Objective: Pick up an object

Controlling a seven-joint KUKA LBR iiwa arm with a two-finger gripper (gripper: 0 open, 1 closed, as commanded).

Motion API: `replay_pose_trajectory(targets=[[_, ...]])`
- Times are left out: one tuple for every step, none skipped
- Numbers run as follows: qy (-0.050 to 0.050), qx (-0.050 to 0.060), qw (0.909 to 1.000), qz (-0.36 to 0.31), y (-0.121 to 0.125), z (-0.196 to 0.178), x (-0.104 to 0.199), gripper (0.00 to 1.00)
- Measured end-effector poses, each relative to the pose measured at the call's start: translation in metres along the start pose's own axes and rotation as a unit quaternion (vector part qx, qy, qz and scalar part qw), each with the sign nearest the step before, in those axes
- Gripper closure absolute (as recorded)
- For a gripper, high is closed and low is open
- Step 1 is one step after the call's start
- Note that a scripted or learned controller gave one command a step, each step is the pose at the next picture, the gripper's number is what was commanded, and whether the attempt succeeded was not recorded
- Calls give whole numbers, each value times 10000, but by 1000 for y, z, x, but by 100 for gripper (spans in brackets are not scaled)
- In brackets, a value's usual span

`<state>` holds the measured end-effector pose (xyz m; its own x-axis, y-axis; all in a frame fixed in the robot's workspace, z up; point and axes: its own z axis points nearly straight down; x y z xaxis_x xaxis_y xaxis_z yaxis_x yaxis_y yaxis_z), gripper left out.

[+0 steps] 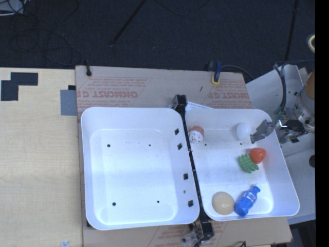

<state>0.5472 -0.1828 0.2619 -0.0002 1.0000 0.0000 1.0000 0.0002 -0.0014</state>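
Camera view looks down on a counter (41,153) bearing two white bins. The left bin (133,115) has only bare floor; the right bin (290,192) holds every candidate for the pick. The claw (262,130) hangs over the right bin's far right part, close to a white ball (243,131), but whether it is wide or narrow I cannot tell from this angle, and nothing shows clamped in it.

Just nearer from the claw lie an orange-red piece (258,154) and a green toy (248,163), touching or nearly so. A pale round thing (196,135) sits against the divider at the bin's far left. At the near edge a cream egg-shaped object (223,203) and a blue bottle (247,200) lie side by side.

Risks, as I judge them: the ball would likely roll off under a slightly off-centre descent; the red and green pair are crowded, so a close could catch both or nudge one aside; the bin wall is near.

Cardboard lies under the bins, pale wood to the left, dark floor with cables beyond the far edge.
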Motion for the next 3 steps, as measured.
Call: replay_pose_trajectory(targets=[[16,58,10000,19,-45,94,-31,0],[23,26,10000,-20,-55,115,38,0],[7,11,10000,6,-54,114,34,0]])
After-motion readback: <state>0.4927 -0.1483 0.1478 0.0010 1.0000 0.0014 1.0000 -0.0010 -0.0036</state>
